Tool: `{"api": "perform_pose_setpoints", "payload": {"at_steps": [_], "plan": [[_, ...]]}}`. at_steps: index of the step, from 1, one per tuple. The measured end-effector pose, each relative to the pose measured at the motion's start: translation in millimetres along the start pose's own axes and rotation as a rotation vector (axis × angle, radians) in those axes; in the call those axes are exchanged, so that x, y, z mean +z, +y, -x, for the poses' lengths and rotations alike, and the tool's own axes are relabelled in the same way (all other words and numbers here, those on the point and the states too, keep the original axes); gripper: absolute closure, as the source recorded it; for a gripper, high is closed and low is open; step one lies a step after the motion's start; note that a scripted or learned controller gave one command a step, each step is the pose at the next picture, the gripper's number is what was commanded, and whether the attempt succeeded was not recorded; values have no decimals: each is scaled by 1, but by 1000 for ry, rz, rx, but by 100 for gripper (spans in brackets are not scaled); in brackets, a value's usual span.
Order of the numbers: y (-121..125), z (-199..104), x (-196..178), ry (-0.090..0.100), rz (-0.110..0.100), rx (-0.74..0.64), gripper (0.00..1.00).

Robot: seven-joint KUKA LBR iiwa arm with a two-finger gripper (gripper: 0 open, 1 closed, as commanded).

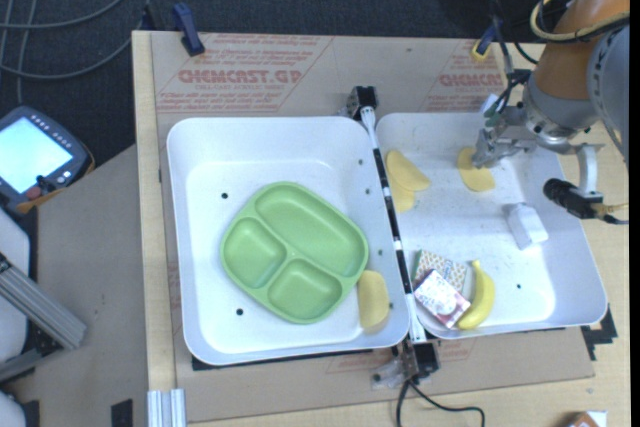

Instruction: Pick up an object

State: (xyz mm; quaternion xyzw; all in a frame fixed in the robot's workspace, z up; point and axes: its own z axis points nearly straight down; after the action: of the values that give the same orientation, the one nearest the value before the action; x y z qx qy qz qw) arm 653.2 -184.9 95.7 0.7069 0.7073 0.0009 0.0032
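With the grey gripper (487, 153) low over the small pale-yellow rounded piece (477, 178) at the back of the right white bin (560, 305), I judged a straight, centred descent best, though I couldn't tell its jaws' opening.

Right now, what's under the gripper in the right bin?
The gripper sits over a small yellow piece on the right bin floor. Its upper part is covered by the gripper, so contact can't be judged.
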Motion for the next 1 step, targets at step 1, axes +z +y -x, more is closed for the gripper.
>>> {"api": "perform_pose_setpoints", "payload": {"at_steps": [1], "plan": [[-68, -8, -66, 3, -6, 1, 100]]}}
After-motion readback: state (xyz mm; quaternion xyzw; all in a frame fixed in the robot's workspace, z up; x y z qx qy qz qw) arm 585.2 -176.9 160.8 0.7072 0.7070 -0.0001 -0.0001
